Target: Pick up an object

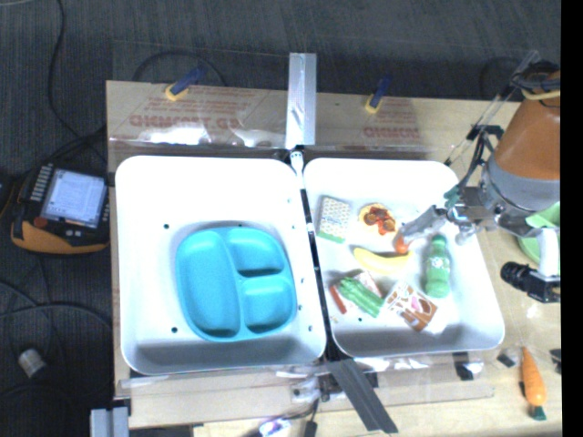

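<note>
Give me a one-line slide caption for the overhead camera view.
KUKA arm's gripper reaches into the right bin above a banana; a blue divided tray sits in the left bin.

No text, label, brand or number is showing clearly enough to be read. Faint reddish printing is running along the clear plastic sheet [273,116] at the back edge of the bench, but its letters are appearing reversed and too blurred to make out. The green bottle [437,264] and the small packets [414,306] in the right bin [474,330] are carrying printed labels too small to read, and the handheld screen [73,198] left of the bench is glowing without legible characters.
</note>
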